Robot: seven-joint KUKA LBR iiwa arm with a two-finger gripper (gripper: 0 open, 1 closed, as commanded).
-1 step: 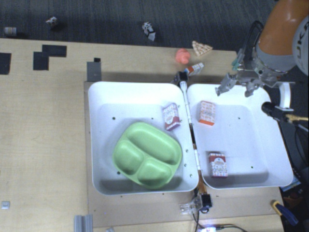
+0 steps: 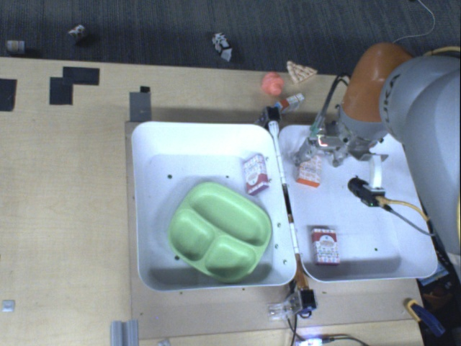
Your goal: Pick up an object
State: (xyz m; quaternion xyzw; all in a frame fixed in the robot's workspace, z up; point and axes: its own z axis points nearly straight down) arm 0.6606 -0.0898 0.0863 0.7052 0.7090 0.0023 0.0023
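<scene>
My gripper [image 2: 319, 150] hangs over the far left part of the right bin [image 2: 403, 265], reaching in under the orange-banded wrist. Directly below it, touching or nearly touching, is a small white and orange carton [image 2: 310, 172]. I cannot tell whether the carton is gripped. A second red and white carton [image 2: 325, 245] lies flat near the front of the same bin. In the left bin [image 2: 148, 193] a third small red carton [image 2: 256, 174] leans near the right wall, with a green divided plate [image 2: 220, 229] in front of it.
Behind the bins on the bench lie a pink ball [image 2: 272, 83], a toy pizza slice [image 2: 301, 71] and a small red and white piece [image 2: 292, 101]. The ridge between the bins [image 2: 287, 200] runs just left of the gripper.
</scene>
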